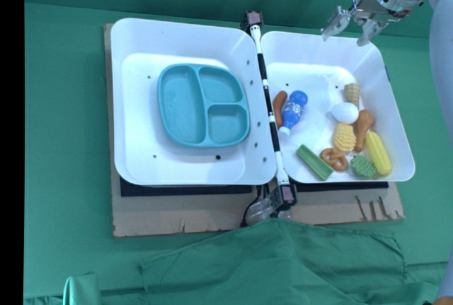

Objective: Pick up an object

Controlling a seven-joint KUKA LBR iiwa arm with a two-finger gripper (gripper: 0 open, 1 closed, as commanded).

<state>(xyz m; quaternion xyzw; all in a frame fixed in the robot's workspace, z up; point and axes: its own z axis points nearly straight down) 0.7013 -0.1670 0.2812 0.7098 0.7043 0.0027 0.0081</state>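
Note:
My gripper [351, 27] hangs above the far edge of the right bin [311, 49], fingers spread open with nothing between them. Below it, in the right bin, lie several toy foods: a white egg [345, 112], a blue bottle [291, 108], a red sausage [279, 107], a green stick [313, 162], a pretzel [333, 158], a yellow corn cob [378, 153], a drumstick [363, 127], a small yellow corn piece [344, 137], a green leafy piece [363, 167] and a tan cone [352, 93].
The left bin [141, 49] holds a teal divided plate [204, 104]. A black-and-white divider bar [267, 105] runs between the bins. Both bins rest on cardboard [177, 222]; green cloth [283, 265] is bunched at the front.

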